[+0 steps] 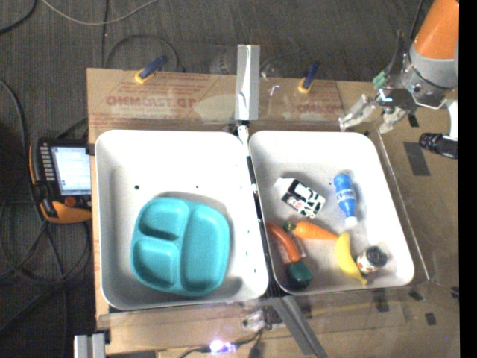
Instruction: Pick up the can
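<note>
Taking the can (372, 259) as landmark: boxed in at the near right corner of the right bin (387, 171), bin walls close on the right and near sides. Banana (344, 255) touching on the left, carrot (316, 231) just beyond it. Blue bottle (345, 195) up and left, near but apart. Black-and-white carton (303, 198) further left. Open from above, and bare floor toward the far right wall. Far from the can, left bin (119, 162) mostly taken by a teal tray (181, 245).
</note>
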Controlling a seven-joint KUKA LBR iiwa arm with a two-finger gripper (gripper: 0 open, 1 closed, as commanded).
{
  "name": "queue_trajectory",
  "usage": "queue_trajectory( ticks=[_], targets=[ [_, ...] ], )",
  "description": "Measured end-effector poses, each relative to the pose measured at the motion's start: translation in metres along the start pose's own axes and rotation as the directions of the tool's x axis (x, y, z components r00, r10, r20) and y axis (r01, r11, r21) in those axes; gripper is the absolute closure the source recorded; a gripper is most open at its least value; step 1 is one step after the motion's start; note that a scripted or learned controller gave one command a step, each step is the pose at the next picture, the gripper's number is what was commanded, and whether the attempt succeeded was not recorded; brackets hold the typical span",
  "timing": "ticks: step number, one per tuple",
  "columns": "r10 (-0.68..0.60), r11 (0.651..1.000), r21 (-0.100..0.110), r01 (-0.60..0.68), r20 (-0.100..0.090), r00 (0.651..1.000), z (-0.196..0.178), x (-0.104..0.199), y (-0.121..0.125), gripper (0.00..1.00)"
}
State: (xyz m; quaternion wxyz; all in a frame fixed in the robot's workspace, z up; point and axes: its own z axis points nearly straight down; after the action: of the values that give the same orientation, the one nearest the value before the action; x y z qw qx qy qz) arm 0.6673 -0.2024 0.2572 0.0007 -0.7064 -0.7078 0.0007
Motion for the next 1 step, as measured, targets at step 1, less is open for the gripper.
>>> queue_trajectory(
  ticks=[1],
  targets=[
    [-0.022, 1.000, 0.001, 0.022, 0.000, 1.000, 0.0802, 0.0456, -0.0721, 0.00]
  ],
)
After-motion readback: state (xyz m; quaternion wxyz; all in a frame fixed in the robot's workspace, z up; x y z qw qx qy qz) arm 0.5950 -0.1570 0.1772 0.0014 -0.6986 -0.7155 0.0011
